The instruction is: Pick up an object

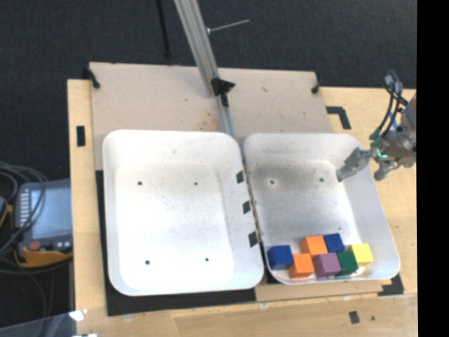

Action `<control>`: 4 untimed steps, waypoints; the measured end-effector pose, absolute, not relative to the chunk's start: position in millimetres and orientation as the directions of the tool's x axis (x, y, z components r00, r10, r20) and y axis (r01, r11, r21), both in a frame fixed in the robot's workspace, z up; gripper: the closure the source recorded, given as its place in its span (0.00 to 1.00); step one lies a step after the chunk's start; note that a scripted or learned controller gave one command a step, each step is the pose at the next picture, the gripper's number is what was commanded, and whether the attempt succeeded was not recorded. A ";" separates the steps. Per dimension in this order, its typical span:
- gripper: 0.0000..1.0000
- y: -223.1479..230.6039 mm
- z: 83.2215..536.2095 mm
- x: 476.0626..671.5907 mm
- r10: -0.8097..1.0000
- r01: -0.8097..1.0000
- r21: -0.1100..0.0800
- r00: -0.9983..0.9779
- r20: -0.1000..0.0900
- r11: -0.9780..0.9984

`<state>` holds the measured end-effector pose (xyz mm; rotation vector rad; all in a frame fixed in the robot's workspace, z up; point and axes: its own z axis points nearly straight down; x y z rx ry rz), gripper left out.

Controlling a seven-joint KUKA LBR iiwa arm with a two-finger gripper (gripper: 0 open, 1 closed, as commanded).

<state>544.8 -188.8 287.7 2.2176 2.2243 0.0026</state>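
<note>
Blocks (321,255) | right bin (365,209) near corner | well apart from tool (365,163)

Lab: I'm looking at a plywood bench (203,93), aluminium strut (198,37), handheld control pendant (41,220) lying left, dark carpet.

Fingers (365,164) spread, angled leftward

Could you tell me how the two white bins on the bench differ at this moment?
The right bin holds a cluster of coloured cubes along its near edge, while the left bin shows bare floor. The gripper sits at the right bin's far corner, away from the left bin. Both are shallow, white and scuffed.
</note>
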 end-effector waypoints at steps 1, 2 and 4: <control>0.00 -195.0 242.3 550.7 1.000 1.000 -0.003 0.003 -0.002 -0.003; 0.00 -198.3 179.1 549.7 1.000 1.000 -0.005 0.003 -0.001 -0.003; 1.00 -194.0 132.3 551.6 1.000 1.000 0.006 0.011 0.000 -0.011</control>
